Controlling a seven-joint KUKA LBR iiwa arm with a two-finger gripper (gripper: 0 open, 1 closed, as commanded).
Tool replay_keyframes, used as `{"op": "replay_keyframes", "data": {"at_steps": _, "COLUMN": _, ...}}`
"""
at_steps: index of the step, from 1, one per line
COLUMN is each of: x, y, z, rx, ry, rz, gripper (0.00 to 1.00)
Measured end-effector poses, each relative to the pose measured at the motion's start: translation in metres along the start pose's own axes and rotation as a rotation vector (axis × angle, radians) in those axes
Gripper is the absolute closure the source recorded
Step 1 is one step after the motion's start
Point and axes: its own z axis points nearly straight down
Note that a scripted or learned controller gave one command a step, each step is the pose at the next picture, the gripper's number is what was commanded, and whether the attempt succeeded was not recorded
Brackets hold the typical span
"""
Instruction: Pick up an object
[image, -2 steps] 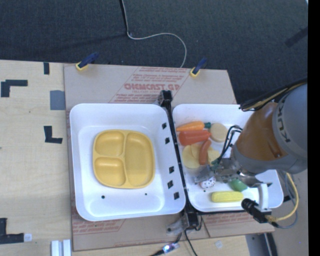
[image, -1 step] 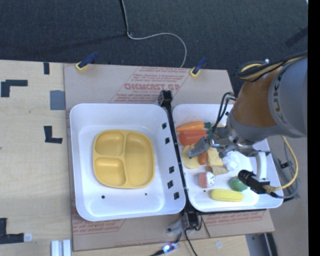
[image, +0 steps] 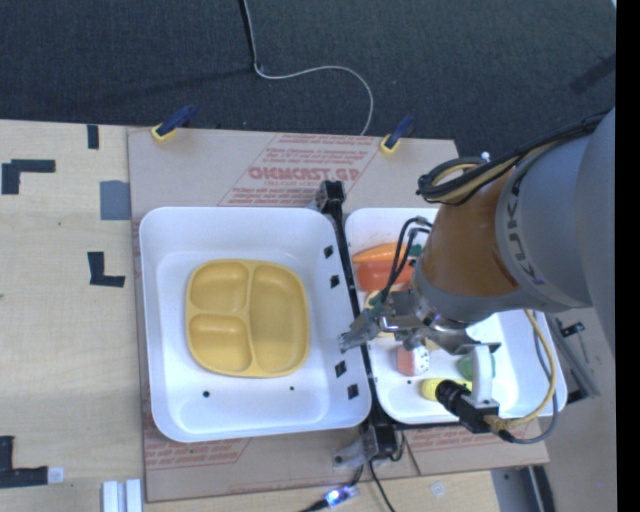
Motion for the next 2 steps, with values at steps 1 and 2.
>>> {"op": "replay_keyframes", "data": {"at_steps": 1, "x": 0.0287, "y": 0.003, "z": -0.2329, "rx": -0.023, "ry": 0.001, "rz": -0.001, "gripper": 0.0}}
{"op": "replay_keyframes", "data": {"at_steps": 2, "x": 0.0279, "y": 0.0017, "z": -0.2335, "rx": -0.004, "ry": -0.004, "rz": 0.002, "gripper": 1.0}}
